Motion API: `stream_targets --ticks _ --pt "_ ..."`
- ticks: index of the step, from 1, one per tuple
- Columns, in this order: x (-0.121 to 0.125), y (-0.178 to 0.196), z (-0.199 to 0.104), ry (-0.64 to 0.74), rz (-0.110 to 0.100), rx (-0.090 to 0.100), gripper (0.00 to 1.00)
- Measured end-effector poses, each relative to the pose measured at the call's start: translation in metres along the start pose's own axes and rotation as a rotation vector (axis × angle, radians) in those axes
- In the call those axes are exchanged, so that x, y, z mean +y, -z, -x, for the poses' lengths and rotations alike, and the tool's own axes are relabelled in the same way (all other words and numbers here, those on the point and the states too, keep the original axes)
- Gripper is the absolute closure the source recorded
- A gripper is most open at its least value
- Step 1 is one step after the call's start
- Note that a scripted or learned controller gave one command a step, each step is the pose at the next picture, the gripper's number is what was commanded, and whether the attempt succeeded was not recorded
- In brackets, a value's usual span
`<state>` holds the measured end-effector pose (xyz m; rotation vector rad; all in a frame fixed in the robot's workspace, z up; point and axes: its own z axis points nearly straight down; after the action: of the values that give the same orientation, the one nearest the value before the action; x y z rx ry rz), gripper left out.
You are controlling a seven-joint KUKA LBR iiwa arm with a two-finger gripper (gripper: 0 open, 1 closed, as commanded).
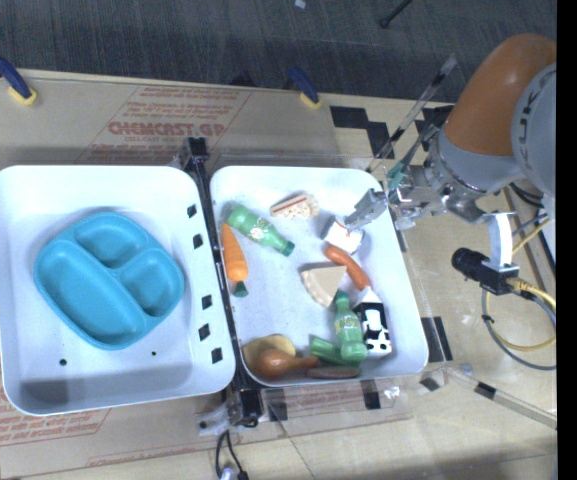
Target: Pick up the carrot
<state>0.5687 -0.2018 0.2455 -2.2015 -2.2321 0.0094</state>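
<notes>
Nearest the front edge of the desk, the right-hand shallow white plastic bin holds a brown pear-shaped toy in its front corner, a green plastic bottle lying beside a small black-and-white carton, and just behind them a pale tan wedge. Further back along that bin's left wall lies the orange toy carrot, its long axis running roughly front to back, parallel to the divider between the bins, green stub toward the front and tip toward the back, almost touching a second green bottle that slants away from its far end. Across the bin, near the right wall, the grey two-finger pincer hangs low over a white block and a smaller orange sausage-like piece; whether its fingers are parted or closed I cannot tell, and nothing visibly sits between them. So the carrot lies well apart from the pincer, toward the bin's left wall and slightly nearer the front edge. My judgement is that the reach must cross the whole bin leftward, and the fingers should straddle the carrot across its width, with the neighbouring bottle and the wall leaving little room. The left bin carries a blue divided plastic tray.
</notes>
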Motion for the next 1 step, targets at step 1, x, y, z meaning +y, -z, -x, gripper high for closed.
stream_targets --ticks 1 --pt "-0.0301 -0.0987 -0.1078 -0.208 -0.006 0.005 0.00"
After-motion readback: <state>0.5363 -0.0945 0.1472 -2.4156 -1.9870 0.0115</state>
